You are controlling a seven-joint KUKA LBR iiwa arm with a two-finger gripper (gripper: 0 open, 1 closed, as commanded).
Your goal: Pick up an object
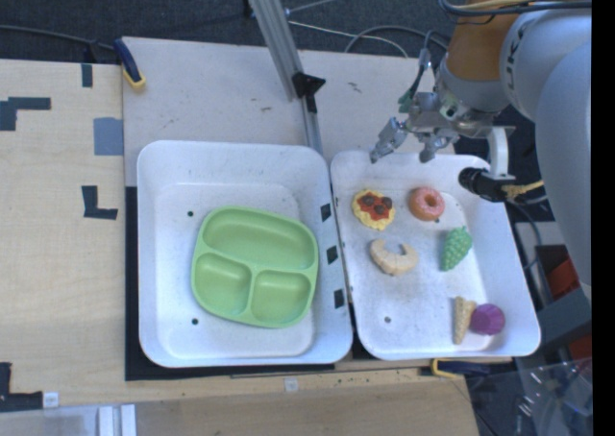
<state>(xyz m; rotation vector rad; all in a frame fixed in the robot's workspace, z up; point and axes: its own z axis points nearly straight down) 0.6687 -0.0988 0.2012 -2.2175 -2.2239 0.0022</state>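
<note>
My gripper (407,147) hangs open over the far edge of the right bin (423,328), with nothing between its fingers. Just below it in that bin lie a small pizza slice (373,208) and a pink-glazed donut (427,203). Nearer the front are a beige bagel piece (393,256), a green bunch of grapes (455,248), and an ice cream cone with a purple scoop (478,319). All of these rest on the bin floor, apart from the gripper.
The left bin (163,232) holds a green divided plate (255,267). A slanted metal pole (279,31) crosses the back between the bins. A blue and yellow clamp (130,62) sits at the bench's far left. The arm occupies the upper right.
</note>
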